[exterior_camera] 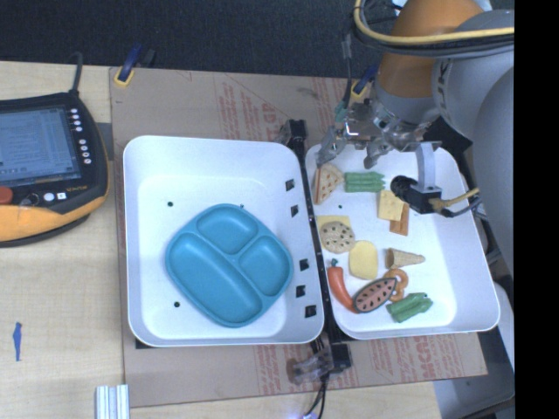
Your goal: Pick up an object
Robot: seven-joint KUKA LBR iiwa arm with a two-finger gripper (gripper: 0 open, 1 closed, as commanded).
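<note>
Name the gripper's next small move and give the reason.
Probably lower the gripper a little, toward the ridged green plastic toy pod. Its fingers look open with nothing between them, above the far end of the right white bin, and the pod lies just camera-side of them.

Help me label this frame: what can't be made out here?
Camera view:
- Teach pendant: cut by the left edge; screen text too small.
- Right bin: far rim hidden under the tool and arm.
- Orange piece: partly covered by the yellow block.
- Speckled oval toy: too small to identify.
</note>
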